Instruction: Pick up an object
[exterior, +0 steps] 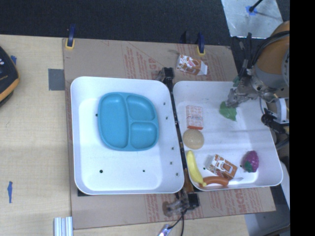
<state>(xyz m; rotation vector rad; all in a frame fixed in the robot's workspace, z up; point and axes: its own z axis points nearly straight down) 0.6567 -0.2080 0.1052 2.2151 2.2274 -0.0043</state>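
My gripper (235,97) hangs over the far right part of the right bin (273,142), on the grey arm with its orange band. Its tip is right at the top edge of a green leafy toy (228,112) lying on the bin floor, and I cannot tell whether they touch. The same bin holds a red-and-white packet (194,116), a round beige bun (193,139), a yellow banana (193,167), an orange sausage (215,182), a brown snack carton (222,166) and a purple grape bunch (250,161).
The left bin (78,132) holds a blue divided plate (129,121). Another small packet (191,65) lies on the cardboard behind the bins. Cables and the arm's body crowd the right bin's far right side.
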